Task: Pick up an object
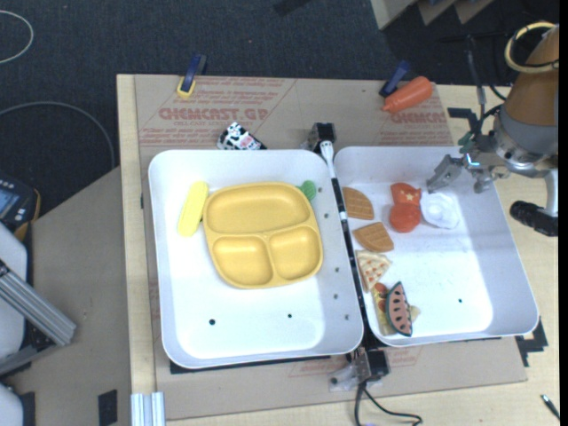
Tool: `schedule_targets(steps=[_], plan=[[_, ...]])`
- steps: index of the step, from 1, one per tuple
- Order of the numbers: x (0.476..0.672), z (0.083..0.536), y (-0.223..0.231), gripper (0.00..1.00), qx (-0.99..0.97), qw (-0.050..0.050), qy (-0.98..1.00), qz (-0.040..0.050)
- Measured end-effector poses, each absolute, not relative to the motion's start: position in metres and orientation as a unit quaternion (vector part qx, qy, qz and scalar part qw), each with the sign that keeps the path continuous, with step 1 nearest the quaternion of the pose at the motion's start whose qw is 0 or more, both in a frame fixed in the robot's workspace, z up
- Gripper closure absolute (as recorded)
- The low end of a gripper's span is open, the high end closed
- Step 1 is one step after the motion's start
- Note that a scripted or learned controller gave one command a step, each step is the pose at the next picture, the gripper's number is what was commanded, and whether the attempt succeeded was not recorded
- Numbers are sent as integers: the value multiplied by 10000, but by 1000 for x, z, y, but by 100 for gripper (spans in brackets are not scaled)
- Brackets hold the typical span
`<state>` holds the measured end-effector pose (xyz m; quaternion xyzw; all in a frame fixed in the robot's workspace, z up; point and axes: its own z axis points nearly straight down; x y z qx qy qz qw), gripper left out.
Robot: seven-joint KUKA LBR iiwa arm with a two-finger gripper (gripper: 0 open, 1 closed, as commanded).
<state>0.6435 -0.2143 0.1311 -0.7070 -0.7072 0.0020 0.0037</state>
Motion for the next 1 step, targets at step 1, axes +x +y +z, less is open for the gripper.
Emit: schedule_targets(steps=[1], plan=[[644, 83, -211, 0, -7061, 34, -7081, -8]])
